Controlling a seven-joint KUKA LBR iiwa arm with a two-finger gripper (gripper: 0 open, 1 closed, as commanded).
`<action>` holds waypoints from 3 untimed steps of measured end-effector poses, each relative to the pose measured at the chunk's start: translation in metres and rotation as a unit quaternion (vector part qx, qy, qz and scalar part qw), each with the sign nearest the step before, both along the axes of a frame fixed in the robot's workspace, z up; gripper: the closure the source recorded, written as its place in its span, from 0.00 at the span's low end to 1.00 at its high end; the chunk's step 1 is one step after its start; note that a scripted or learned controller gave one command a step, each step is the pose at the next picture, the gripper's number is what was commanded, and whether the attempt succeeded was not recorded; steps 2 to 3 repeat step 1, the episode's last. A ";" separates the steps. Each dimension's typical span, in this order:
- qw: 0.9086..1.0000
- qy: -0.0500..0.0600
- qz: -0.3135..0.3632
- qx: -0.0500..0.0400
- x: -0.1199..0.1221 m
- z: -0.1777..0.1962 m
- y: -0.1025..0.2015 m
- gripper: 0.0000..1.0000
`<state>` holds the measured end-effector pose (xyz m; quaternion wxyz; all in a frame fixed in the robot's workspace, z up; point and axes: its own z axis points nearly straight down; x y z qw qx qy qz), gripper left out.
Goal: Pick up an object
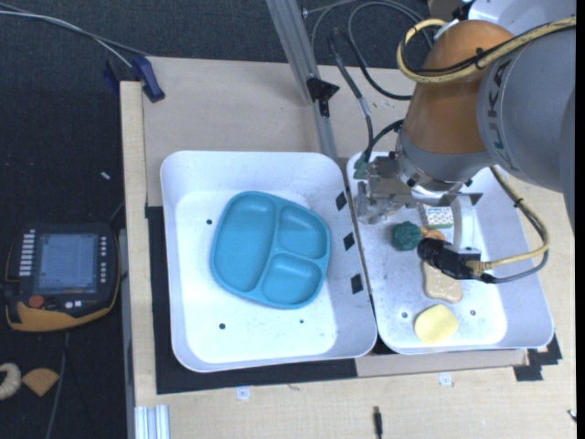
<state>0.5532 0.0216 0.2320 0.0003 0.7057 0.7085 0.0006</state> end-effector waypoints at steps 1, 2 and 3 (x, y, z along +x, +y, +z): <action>1.000 0.002 0.001 0.001 0.002 -0.013 0.056 1.00; 1.000 0.002 0.001 0.001 0.002 -0.013 0.056 1.00; 1.000 0.002 0.001 0.001 0.002 -0.013 0.056 1.00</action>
